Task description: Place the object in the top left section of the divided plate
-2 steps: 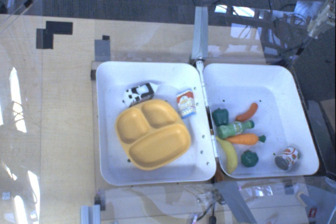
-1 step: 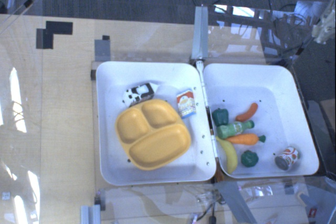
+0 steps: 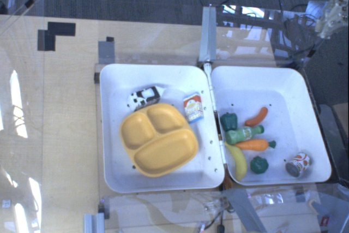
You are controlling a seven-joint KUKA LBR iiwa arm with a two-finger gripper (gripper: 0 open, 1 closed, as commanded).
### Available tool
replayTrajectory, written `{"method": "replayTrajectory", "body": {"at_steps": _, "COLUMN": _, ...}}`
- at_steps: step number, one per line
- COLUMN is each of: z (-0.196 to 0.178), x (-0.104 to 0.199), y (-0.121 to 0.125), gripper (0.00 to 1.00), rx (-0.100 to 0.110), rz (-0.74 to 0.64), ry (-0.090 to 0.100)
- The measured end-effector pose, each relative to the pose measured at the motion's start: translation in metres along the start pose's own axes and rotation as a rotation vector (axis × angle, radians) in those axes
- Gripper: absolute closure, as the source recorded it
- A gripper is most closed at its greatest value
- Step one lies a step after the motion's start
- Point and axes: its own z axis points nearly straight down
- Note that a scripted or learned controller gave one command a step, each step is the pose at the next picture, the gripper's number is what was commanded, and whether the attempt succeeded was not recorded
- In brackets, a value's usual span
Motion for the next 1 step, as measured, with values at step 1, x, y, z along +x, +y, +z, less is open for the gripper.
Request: {"method": "replayTrajectory", "body": {"at_steps": 1, "z": -0.0001, "x": -0.0073, "y": -0.0206, "gripper": 1.00, "rx": 0.001, "rz": -0.115, "ry": -0.001}}
